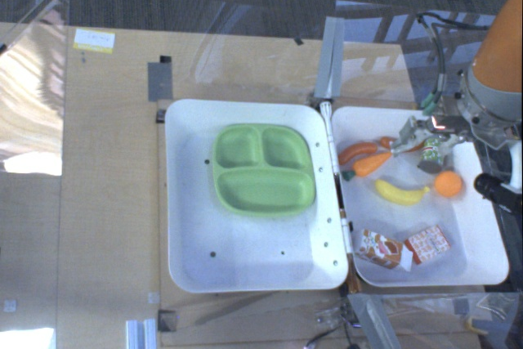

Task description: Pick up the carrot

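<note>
Even soft overhead light, bright sun patch on bench [33, 106] at left, faint reflective streaks, slightly soft focus

Carrot [373, 163] in right bin [482, 274]

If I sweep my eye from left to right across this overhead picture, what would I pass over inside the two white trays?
Green three-compartment plastic plate in the left white bin → orange carrot near the right white bin's left wall → yellow banana → round orange fruit → robot's gripper reaching in above them.
</note>
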Controlling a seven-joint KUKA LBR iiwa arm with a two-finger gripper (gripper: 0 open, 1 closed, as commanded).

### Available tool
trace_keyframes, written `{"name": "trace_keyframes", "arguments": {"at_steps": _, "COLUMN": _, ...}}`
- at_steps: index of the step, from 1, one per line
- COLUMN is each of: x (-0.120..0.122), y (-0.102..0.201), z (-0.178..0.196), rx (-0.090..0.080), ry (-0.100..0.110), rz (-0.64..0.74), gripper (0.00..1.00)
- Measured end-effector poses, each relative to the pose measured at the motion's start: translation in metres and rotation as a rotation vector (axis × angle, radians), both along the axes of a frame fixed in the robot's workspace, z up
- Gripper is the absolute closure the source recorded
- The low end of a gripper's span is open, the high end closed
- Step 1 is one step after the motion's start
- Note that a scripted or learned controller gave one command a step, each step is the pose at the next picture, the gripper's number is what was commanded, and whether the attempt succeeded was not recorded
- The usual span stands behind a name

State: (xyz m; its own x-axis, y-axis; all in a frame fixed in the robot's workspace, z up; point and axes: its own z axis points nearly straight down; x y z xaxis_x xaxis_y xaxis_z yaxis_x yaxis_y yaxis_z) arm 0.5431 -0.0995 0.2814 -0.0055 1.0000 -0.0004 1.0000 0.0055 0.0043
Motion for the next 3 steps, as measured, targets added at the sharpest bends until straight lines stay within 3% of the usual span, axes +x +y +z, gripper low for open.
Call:
{"name": "trace_keyframes", "arguments": {"at_steps": 1, "x": 0.064, "y": -0.022, "z": -0.194, "rx": 0.001, "ry": -0.004, "rz": -0.136, "gripper": 0.00}}
{"name": "trace_keyframes", "arguments": {"at_steps": 2, "x": 0.067, "y": -0.022, "z": -0.181, "rx": -0.001, "ry": -0.010, "rz": -0.135, "gripper": 1.00}}
{"name": "trace_keyframes", "arguments": {"at_steps": 3, "x": 0.075, "y": 0.054, "z": -0.085, "rx": 0.000, "ry": -0.003, "rz": 0.051, "gripper": 1.00}}
